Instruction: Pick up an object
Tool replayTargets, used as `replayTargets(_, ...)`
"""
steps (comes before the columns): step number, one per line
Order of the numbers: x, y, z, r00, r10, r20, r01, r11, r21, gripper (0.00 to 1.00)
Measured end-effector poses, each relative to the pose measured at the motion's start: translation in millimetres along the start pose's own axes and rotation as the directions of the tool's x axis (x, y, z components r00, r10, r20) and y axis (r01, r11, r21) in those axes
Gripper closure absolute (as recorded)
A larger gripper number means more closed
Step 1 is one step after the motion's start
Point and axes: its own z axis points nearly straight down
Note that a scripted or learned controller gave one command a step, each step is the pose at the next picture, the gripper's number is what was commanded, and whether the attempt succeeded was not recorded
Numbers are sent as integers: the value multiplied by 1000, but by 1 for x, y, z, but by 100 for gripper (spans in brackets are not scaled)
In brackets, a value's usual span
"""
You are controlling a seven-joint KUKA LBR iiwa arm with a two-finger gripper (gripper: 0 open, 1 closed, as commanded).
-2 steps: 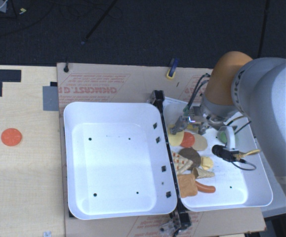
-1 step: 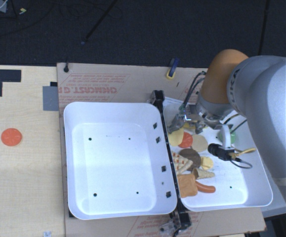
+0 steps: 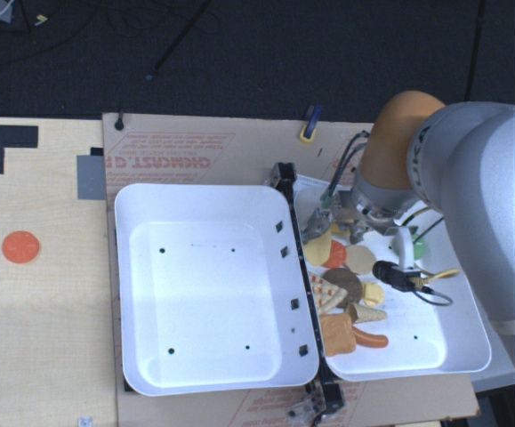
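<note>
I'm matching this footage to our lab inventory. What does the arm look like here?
The arm is a bulky, rounded grey cylinder with an orange band above the wrist. Thin dark cables loop from the wrist toward the gripper, a cluttered metallic assembly with a green part and yellow wires nearby.

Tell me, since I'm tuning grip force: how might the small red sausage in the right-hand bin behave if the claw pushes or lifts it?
The sausage looks rounded and elongated, so a sideways push would probably roll it. Its glossy look suggests smooth plastic, so it may slip. It lies beside the toast piece on the bin floor, probably light for its size.
</note>
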Motion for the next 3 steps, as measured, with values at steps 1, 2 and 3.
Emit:
replayTargets(1,-1,2,-13,1000,2,-1,-2,1000,-7,100)
replayTargets(2,55,2,-106,1000,-7,-1,7,1000,-8,100)
replayTargets(3,49,-11,-99,1000,-1,1,1,1000,3,100)
